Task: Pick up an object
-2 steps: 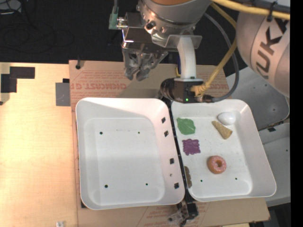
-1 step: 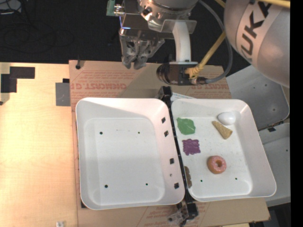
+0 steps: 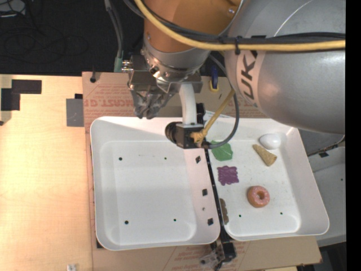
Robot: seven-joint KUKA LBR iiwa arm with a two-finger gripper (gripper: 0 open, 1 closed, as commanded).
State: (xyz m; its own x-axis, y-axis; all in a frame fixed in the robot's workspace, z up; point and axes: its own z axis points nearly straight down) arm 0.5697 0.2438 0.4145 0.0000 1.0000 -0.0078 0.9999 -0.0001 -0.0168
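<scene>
Pink-glazed ring doughnut toy is the easiest candidate for the pick. It lies flat in the right white plastic bin, near the middle of the floor and clear of the walls. Four other pieces share that bin:

- a flat purple piece, just up and left of the doughnut
- a green block, close to the divider
- a tan cone, towards the far side
- a white rounded object, just beyond the cone

The two-finger gripper hangs over the far rim of the left white bin, well apart from all of these. Nothing shows in its grasp, and I cannot tell whether its jaws stand apart or together from this angle.

The step in hand looks like the approach, so the pick itself is not yet begun. To do it well, the arm should carry across the divider into the right bin and centre over one piece before it goes down. The doughnut has free floor on every side, which leaves room to straddle it. The green block is a poorer choice, being crowded against the divider. The purple piece looks too thin to catch reliably.
</scene>
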